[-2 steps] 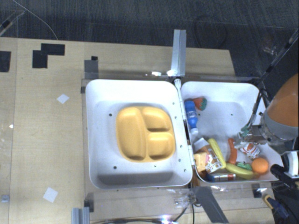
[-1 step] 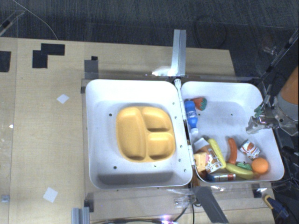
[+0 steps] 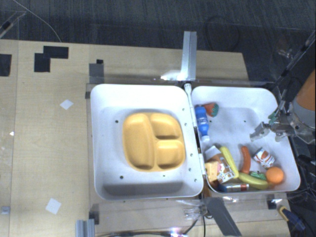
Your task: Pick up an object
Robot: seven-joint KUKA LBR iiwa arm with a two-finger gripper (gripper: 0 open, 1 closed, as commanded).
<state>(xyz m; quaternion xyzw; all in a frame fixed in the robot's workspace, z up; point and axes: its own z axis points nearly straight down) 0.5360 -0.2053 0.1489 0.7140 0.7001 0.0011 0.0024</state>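
One tool [image 3: 269, 131] over right bin [image 3: 237, 98] | corn cob [image 3: 228, 161] maybe upright-diagonal

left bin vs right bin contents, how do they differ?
The left bin holds one thing, a yellow divided tray, lying flat near its middle. The right bin holds many small items, among them a blue bottle, a corn cob, an orange and a banana, crowded along its left wall and near edge. The tool hangs over the right bin, not the left. Both bins are shallow and white.
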